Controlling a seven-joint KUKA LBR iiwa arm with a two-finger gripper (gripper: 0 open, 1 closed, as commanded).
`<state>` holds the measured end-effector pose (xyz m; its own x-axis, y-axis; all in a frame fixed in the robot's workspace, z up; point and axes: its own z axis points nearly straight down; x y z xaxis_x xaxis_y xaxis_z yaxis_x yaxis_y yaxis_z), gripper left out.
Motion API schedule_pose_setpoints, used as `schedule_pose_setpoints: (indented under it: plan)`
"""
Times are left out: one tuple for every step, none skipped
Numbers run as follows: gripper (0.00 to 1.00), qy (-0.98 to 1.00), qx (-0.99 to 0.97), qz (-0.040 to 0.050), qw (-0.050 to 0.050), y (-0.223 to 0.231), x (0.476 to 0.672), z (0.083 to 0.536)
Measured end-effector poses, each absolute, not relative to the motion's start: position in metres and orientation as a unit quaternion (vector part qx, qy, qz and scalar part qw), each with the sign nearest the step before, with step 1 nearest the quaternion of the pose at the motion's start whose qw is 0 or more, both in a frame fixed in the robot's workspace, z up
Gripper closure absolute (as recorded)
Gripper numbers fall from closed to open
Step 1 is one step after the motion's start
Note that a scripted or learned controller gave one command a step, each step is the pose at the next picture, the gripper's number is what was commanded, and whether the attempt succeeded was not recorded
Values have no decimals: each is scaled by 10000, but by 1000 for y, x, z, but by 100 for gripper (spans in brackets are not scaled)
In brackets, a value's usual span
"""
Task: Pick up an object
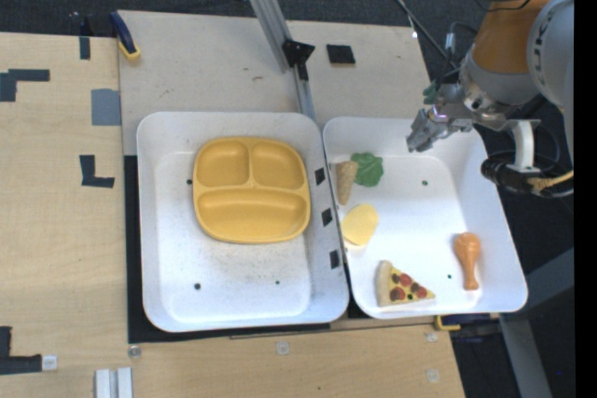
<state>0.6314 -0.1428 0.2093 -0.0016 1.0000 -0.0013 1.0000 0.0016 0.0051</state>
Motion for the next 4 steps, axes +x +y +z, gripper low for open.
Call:
schedule_pose_setpoints:
  plan:
    - [100,7078,7064,10,16,-142,632,247]
    - [100,7091,7051,3,-5,-91,622,253]
    - [100,7089,7054,-10,-15,-44,605,239]
    - [100,7089,7053,-10,-14,0,591,234]
